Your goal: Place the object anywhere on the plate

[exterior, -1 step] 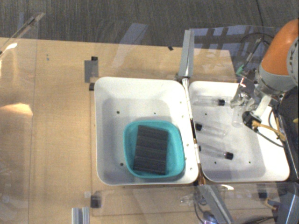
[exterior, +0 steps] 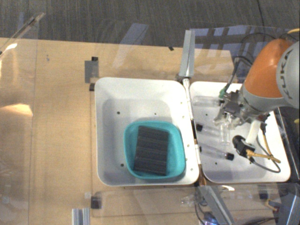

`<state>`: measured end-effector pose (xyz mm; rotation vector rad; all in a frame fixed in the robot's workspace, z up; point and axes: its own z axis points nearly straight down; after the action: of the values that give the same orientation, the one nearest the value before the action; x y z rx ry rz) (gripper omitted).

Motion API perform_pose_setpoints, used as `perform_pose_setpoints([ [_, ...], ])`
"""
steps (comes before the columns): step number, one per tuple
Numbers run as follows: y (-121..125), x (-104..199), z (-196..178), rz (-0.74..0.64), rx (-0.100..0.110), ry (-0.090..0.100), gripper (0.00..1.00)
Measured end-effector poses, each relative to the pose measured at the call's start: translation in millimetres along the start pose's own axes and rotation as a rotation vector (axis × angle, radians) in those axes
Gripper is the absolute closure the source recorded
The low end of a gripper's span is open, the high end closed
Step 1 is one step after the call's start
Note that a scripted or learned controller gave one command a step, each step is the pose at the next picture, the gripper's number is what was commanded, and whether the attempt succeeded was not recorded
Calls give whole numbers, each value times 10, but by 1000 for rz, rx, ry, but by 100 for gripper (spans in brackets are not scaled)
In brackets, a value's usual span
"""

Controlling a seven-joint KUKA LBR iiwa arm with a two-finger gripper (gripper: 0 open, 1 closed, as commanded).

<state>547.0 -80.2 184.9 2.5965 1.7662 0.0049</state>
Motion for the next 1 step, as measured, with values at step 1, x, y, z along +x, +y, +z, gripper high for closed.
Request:
perform_pose_setpoints([
  [1, -621, 630, -27, -81, 1, 0, 100],
])
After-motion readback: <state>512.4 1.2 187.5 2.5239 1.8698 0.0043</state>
